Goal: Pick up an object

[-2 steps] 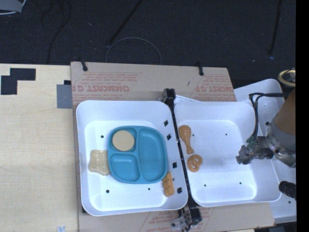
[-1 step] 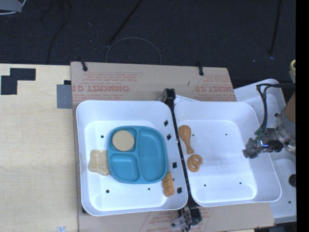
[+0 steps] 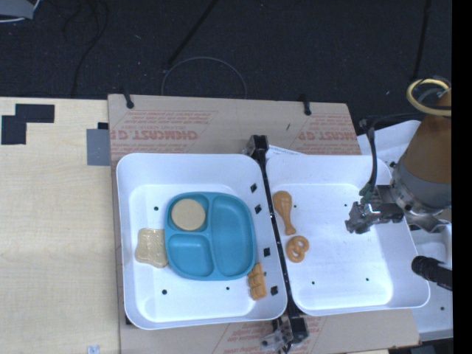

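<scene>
In the right bin [image 3: 332,293] a tan drumstick-shaped piece [image 3: 283,209] lies near the left wall, with a small brown pretzel [image 3: 296,248] just below it. My gripper [image 3: 361,220] hangs over the right part of that bin, well to the right of both pieces, with nothing seen between its fingers. In the left bin [image 3: 147,301] sits a blue divided plate [image 3: 210,236] with a round tan cookie [image 3: 187,214] in its upper left compartment. A pale bread slice [image 3: 152,247] lies left of the plate, and an orange-brown piece [image 3: 257,282] rests at the plate's lower right.
The arm's grey wrist and orange band [image 3: 431,153] cover the right bin's right rim. A black divider [image 3: 269,227] runs between the bins. Cardboard [image 3: 221,127] lies under both bins, with wooden bench surface [image 3: 51,234] at the left.
</scene>
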